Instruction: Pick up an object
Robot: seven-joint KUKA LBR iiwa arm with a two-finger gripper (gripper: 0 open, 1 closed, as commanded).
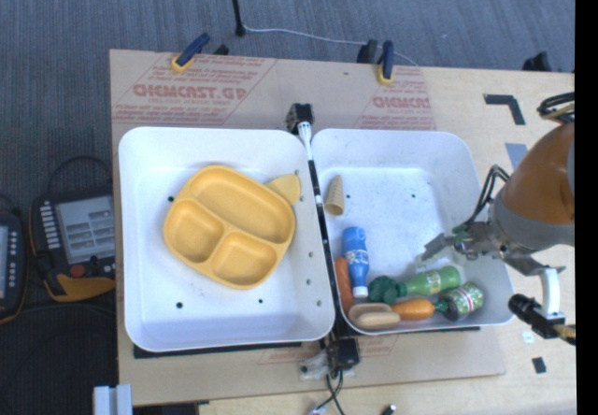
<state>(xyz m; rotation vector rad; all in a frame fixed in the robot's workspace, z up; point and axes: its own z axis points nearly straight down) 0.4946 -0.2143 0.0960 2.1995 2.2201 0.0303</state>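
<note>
At the right bin's right wall, grey arm with orange band (547, 184), its hand (467, 240) low over the white bin's (392, 147) right part; whether clenched or released, cannot tell. Just left of and below the hand: green plastic bottle (432, 281), dark green can (464, 299), green broccoli-like toy (384, 290), orange carrot toy (414, 309), tan hot-dog bun toy (373, 315), all crowded along the near wall. Further left, upright-lying blue and white bottle (355, 256); above it, tan cone (334, 194). Across the divider, in the left white bin (140, 217), yellow three-compartment plastic plate (229, 224).
</note>
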